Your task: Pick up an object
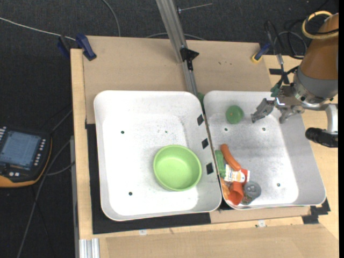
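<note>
Dark carpet is surrounding a pale wooden worktop [145, 63] that is filling the middle of the frame; two white bins are sitting side by side on it, the left bin [115, 117] toward the centre and the right bin [295, 160] toward the right edge. A green bowl [177, 167] is resting upright in the lower right part of the left bin; a green ball [234, 114] is lying in the upper left part of the right bin; an orange carrot [229, 157], a crumpled orange-and-white packet [236, 177] and a small grey round thing [251, 188] are clustering at the lower left corner of that bin, touching one another. The arm [321, 52] is reaching in at the upper right; the claw [273, 113] is hovering over the upper part of the right bin, just right of the ball, its fingers [262, 112] spreading apart and gripping nothing. A metal pole [172, 20] is slanting down from the top; blue clamps [85, 46] are holding the board's upper corners; a handheld pendant [21, 155] is lying at the left edge.
</note>
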`<action>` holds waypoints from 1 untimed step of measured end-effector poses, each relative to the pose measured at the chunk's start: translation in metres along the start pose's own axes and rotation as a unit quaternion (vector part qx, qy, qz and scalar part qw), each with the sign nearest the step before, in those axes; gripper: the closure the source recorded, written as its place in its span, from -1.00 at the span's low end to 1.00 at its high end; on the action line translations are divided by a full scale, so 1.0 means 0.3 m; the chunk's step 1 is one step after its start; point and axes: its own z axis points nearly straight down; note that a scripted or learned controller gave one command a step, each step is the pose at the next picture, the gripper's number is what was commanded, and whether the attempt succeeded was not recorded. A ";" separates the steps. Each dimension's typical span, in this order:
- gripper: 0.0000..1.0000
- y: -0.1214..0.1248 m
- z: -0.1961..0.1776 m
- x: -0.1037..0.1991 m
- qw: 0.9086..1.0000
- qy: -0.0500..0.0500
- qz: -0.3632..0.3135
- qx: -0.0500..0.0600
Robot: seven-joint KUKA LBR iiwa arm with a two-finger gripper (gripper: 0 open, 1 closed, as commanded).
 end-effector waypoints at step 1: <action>-1.00 0.001 0.140 0.001 1.000 0.000 0.000 -0.001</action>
